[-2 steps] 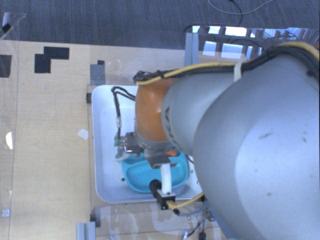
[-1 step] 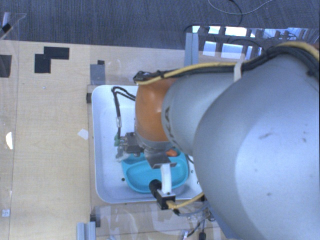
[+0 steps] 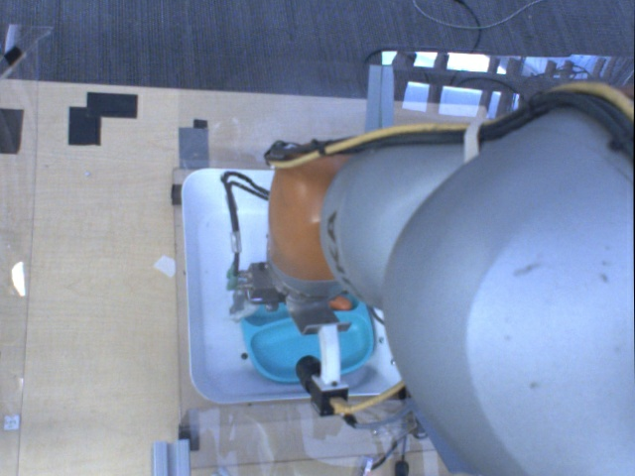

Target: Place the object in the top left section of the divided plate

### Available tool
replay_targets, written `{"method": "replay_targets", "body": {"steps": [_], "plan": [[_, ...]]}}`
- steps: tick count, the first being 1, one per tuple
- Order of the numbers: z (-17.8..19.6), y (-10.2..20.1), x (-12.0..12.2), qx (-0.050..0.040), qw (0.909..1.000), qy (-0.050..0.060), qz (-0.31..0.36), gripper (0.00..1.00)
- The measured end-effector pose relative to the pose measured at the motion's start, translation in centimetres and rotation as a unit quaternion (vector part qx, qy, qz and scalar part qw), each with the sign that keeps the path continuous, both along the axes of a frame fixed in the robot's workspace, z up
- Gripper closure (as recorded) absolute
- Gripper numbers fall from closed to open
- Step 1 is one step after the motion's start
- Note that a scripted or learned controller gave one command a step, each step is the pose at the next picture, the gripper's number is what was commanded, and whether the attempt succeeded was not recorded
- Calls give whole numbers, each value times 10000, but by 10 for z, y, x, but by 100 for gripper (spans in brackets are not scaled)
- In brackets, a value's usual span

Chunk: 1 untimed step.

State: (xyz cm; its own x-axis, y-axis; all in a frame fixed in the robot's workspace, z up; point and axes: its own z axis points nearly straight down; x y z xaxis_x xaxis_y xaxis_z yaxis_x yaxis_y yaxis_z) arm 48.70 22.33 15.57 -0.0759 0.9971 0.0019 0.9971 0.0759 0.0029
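The tool (image 3: 290,305) sits low over the blue divided plate (image 3: 273,350); whether it is apart or together cannot be told, the wrist hiding it. The arm (image 3: 476,286) reaches in from the right, its orange band (image 3: 298,221) directly above the tool and its grey bulk covering the right half of the white bin (image 3: 203,266). A small orange object (image 3: 340,304) shows just right of the tool at the plate's far edge; its long axis cannot be told. The bin rests on the bench (image 3: 89,266).
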Motion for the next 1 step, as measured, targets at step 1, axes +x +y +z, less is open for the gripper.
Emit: {"method": "replay_targets", "body": {"steps": [1], "plan": [[21,1,14,-6,9988,8,-497,0]]}}
